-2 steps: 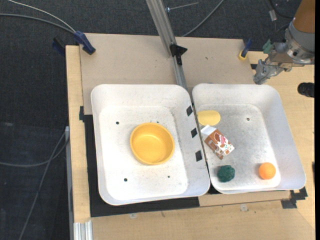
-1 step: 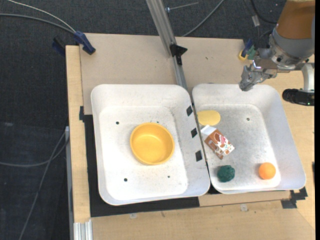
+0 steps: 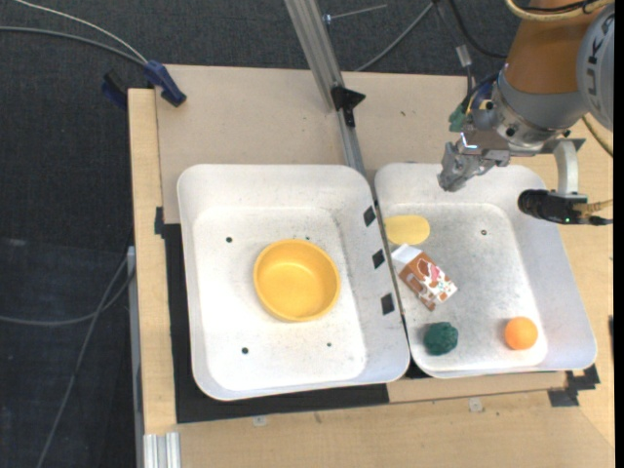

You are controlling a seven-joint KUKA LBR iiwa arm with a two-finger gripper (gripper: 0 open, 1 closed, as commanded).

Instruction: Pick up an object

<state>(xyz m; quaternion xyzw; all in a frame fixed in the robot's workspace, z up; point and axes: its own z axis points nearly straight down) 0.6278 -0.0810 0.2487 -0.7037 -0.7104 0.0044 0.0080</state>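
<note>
Four objects sat in the right bin [image 3: 546, 261]; end effector [image 3: 458, 175] hovered above its far rim, grip state unclear. You'd best target the isolated orange ball [image 3: 521, 333].

Grey arm with orange band [image 3: 554, 18] enters from upper right, wrist angled down and leftward; its grey two-finger hand [image 3: 454, 176] points downward, nothing visible between the fingers
</note>
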